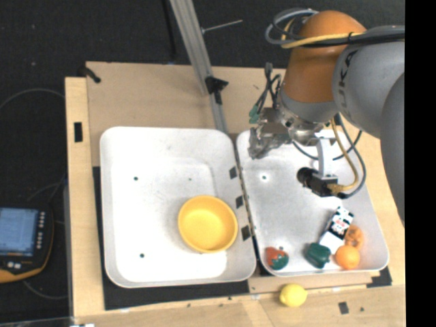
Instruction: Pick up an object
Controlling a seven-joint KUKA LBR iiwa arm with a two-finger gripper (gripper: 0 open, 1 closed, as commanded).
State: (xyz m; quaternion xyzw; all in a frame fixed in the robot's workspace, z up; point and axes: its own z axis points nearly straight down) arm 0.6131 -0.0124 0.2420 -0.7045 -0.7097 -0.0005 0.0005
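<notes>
Scene: two shallow white bins side by side on a bench, seen from above at a slant; left bin [136, 162], right bin [286, 203].

Candidate objects, right bin: clustered along the near edge, well apart from the gripper. Red rounded piece with a green top [276, 256]; dark green block [317, 254]; orange ball [347, 257]; small black-and-white box [338, 222] leaning beside a second orange piece [354, 236].

Candidate object, left bin: yellow bowl [208, 223], upright, near the bin's right wall.

Outside the bins: yellow lemon-shaped piece [293, 295] on the bench just past the right bin's near rim.

Likely handling: probably light, stiff toy items; round ones apt to roll or slip from a two-finger pinch, so best squeezed across the widest middle. Green block likely easiest, taken across flat sides. Bowl best pinched over its rim.

Arm pose: reaching in from the right, orange band above the wrist, wrist pointing down over the far left corner of the right bin.

Gripper [261, 144]: low near the bin floor by the dividing wall; nothing visible between its tips; open or closed, cannot tell.
</notes>
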